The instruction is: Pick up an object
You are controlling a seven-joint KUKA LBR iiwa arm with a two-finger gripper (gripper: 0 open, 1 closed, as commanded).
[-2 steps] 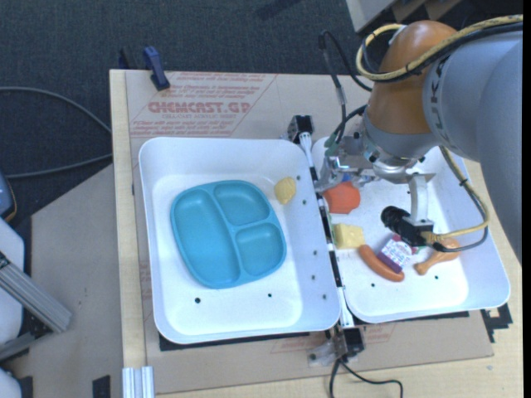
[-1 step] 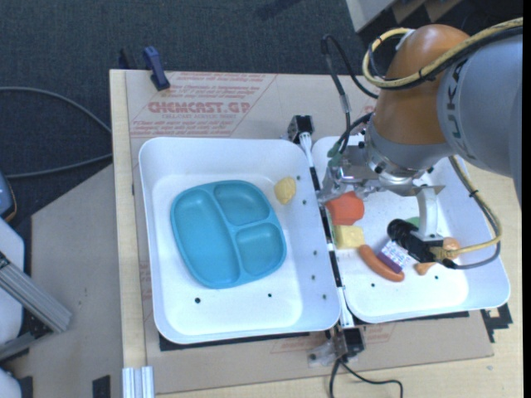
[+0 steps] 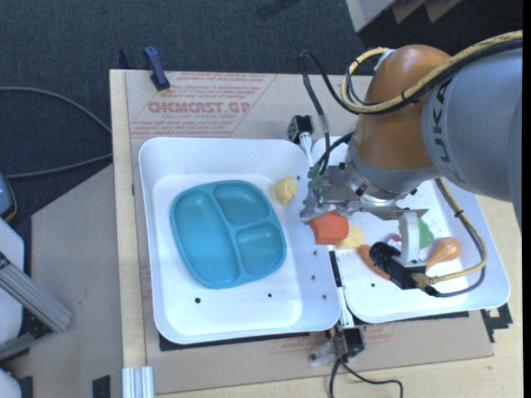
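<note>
My gripper [image 3: 318,202] hangs over the left edge of the right bin [image 3: 465,301], beneath the orange wrist band. Directly below and to its right lies an orange-red object [image 3: 331,227], close to or touching the gripper. Whether it is gripped is hidden by the wrist. A pale yellow piece [image 3: 353,238] sits against the red object's right side. A small yellow object [image 3: 285,190] rests in the left bin [image 3: 166,305], just left of the gripper.
A blue divided plate [image 3: 227,232] lies in the middle of the left bin. In the right bin are an orange carrot-like piece [image 3: 367,255], a green item [image 3: 421,235] and a peach-orange item [image 3: 443,249]. The arm covers the right bin's far part.
</note>
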